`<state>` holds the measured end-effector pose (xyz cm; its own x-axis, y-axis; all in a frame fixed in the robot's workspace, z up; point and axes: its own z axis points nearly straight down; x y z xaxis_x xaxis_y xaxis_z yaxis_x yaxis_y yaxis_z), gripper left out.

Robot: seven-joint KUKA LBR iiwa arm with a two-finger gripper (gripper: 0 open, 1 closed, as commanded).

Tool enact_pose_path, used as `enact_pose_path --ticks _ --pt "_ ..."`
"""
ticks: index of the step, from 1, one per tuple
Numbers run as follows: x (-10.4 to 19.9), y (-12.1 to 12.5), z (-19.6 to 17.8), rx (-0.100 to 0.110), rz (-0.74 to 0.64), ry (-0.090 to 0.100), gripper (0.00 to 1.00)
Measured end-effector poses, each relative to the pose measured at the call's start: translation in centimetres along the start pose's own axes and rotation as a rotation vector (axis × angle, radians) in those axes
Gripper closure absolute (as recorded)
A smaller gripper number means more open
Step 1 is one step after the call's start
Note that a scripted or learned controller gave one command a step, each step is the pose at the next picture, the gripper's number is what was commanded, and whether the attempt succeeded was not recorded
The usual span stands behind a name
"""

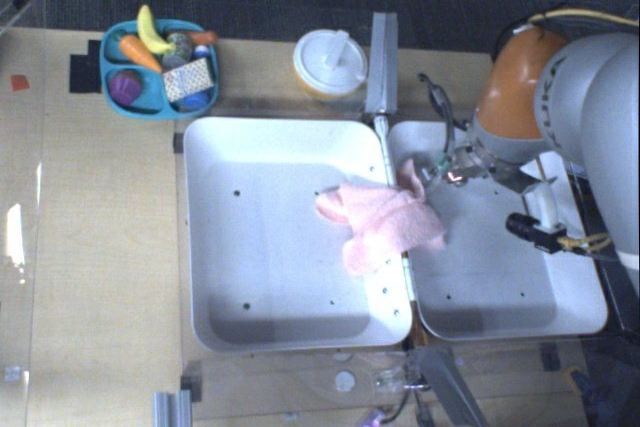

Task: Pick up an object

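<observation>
A crumpled pink cloth (380, 223) lies draped over the shared rim between two shallow white bins (250, 245) mid-table. The pincer (440, 171) hovers at its right corner, its opening impossible to judge. The cloth looks light and limp, likely best pinched at a raised fold.

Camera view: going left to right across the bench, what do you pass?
Blue tray of toy food → left white bin → white lidded cup → pink cloth draped over the divide between the bins → gripper → right white bin.
</observation>
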<state>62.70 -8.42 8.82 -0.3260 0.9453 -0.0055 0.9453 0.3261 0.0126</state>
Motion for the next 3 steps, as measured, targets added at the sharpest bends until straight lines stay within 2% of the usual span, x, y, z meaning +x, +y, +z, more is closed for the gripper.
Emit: enact_pose_path --ticks 1,2,3 --pt "1.2 -5.0 -0.2 -0.004 -0.162 -0.002 0.0" --pt "1.2 -5.0 -0.2 -0.004 -0.163 -0.002 0.0" --pt "3.3 -7.4 -10.0 0.001 -0.217 0.001 0.0"
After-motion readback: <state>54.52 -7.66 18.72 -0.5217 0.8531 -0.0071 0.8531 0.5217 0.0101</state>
